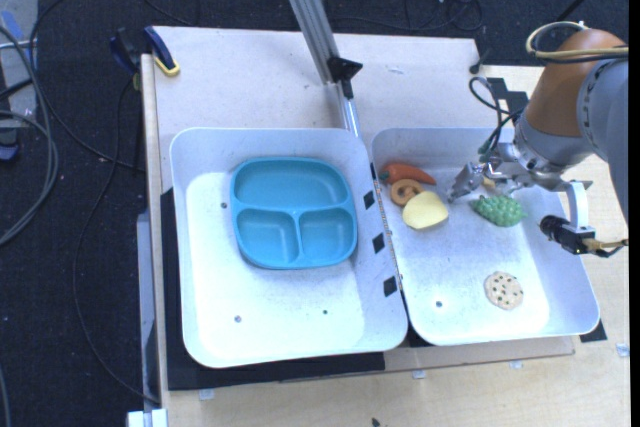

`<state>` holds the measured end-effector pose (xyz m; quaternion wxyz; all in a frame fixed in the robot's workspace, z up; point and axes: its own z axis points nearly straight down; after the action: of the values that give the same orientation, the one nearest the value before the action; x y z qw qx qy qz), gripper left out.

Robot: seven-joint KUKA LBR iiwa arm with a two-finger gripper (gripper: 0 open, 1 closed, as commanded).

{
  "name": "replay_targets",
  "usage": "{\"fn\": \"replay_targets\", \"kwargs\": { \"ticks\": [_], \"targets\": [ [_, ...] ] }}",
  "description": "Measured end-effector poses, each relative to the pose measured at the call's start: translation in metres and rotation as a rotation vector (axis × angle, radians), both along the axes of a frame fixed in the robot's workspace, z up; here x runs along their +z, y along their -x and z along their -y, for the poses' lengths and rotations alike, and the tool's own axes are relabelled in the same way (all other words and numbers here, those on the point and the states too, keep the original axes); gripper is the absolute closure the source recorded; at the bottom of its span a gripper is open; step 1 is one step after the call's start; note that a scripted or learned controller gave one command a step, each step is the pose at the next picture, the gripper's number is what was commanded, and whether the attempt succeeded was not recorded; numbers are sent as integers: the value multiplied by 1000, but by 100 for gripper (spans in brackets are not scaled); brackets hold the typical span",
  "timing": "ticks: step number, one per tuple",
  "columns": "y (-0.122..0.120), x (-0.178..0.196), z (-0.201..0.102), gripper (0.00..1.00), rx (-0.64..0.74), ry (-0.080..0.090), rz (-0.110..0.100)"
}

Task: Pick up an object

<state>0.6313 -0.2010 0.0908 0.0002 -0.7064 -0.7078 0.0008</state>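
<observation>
While my arm (580, 105) reaches in from the right over the right-hand bin (560, 315), my jaws (472, 180) sit low near the bin's upper middle. I cannot tell whether they are open or closed; the fingers blur into the wrist hardware, and nothing shows between them.

Objects in the right bin:
- green bumpy item (498, 209), just beside the jaws, below and to their right; whether it touches them is unclear.
- yellow piece (425, 211), left of the jaws, near but apart.
- orange carrot-like piece (410, 174), at the bin's upper left, above the yellow piece.
- small orange ring (402, 192), touching or nearly touching the yellow piece at its upper left.
- cookie (503, 290), round, tan with dark specks, lying alone in the lower part of the bin, well apart from the rest.

Left bin (200, 315): holds a blue divided tray (294, 213), three compartments, lying flat.

Both bins rest side by side on the tabletop (250, 75). A slanted metal pole (305, 0) crosses above the bench.
</observation>
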Motion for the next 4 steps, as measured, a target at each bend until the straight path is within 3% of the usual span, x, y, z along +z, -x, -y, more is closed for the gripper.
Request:
{"fn": "replay_targets", "kwargs": {
  "ticks": [1, 3, 4],
  "targets": [
    [-1, 13, 0, 100, 1, 2, 5],
    [3, 116, -3, 100, 0, 2, 9],
    [16, 115, -65, 100, 5, -3, 1]
  ]
}}
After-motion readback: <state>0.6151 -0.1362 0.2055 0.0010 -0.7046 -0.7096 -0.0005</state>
